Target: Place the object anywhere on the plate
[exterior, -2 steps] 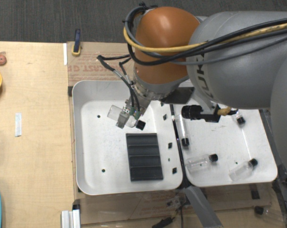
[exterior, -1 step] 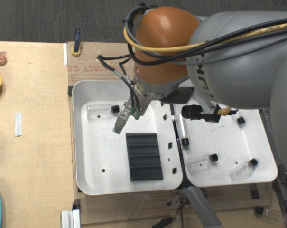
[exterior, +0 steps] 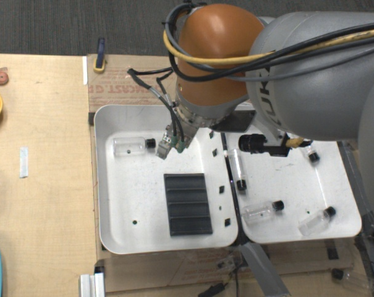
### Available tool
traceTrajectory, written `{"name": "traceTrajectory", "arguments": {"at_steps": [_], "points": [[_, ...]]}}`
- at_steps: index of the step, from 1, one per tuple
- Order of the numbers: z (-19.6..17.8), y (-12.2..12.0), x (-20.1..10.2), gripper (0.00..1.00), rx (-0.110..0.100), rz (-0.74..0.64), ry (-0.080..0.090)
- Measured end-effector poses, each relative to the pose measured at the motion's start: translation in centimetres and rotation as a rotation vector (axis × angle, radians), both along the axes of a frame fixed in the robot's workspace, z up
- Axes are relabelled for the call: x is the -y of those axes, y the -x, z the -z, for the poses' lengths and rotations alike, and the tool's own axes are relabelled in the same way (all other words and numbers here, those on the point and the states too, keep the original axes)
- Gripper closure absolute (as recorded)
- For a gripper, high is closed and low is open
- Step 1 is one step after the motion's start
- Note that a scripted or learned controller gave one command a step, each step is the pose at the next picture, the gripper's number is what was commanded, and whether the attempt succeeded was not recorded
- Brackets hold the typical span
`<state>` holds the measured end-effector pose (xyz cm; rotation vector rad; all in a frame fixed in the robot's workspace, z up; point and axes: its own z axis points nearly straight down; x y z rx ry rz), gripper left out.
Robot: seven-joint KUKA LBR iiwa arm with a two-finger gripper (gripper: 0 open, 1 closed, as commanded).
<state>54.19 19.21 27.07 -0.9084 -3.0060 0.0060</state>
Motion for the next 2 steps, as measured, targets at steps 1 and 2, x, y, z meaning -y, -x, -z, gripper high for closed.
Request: {"name": "traceTrajectory", "arguments": {"at_steps": [1,2], "points": [[0.9,2.9,-2.7,1.0,0.001,-0.048,-0.001],[8.1,-3.7,-3.2,1.0,0.002,-0.123,-0.002]]}}
